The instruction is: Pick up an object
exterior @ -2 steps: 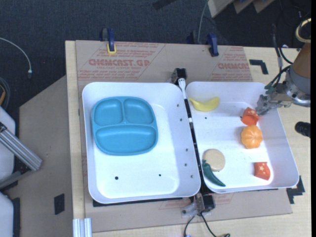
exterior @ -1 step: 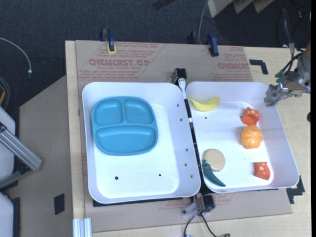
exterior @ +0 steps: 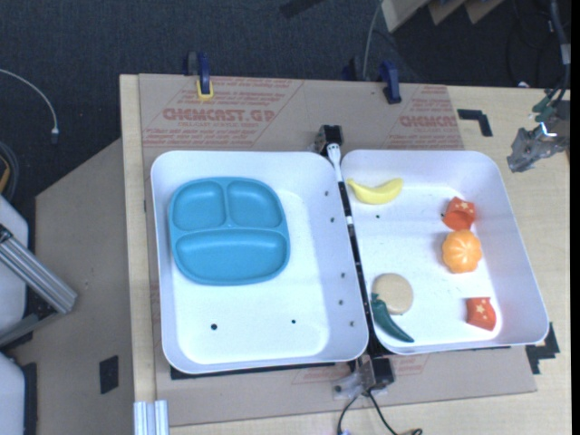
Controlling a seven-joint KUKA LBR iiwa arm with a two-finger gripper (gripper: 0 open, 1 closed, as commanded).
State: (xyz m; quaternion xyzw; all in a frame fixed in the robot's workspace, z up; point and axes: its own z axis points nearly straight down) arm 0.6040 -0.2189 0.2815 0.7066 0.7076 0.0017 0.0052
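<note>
While the pincer [exterior: 535,145] is idling outside the right bin [exterior: 507,188], state indiscernible, the orange [exterior: 461,251] is risking rolling away.

The brown board [exterior: 272,107] under the bins reads, in red, apparently "CHEMCAST GP", repeated at right.

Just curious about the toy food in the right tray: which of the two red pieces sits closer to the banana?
The upper red piece, just above the orange; the banana lies left of it. The other red piece sits near the tray's bottom corner.
</note>
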